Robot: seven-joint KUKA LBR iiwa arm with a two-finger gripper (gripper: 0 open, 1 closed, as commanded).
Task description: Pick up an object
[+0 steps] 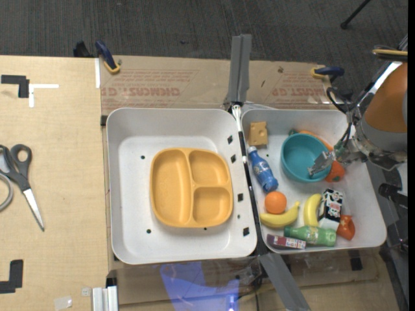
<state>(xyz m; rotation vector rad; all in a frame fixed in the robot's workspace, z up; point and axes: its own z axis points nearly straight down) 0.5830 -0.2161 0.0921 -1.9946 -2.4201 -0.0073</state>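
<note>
My gripper hangs low over the right bin, at the right rim of a teal bowl. A small orange thing lies right beside it. Around the bowl lie a tan holed block, a blue bottle, an orange, two bananas, a black-and-white carton, a green bottle, a red piece and a wrapped bar. The arm's orange band shows at the right edge.
The left bin holds a yellow divided plate. Scissors lie on the wooden bench at far left. Blue clamps pin the cardboard behind the bins. A grey divider bar runs between the bins.
</note>
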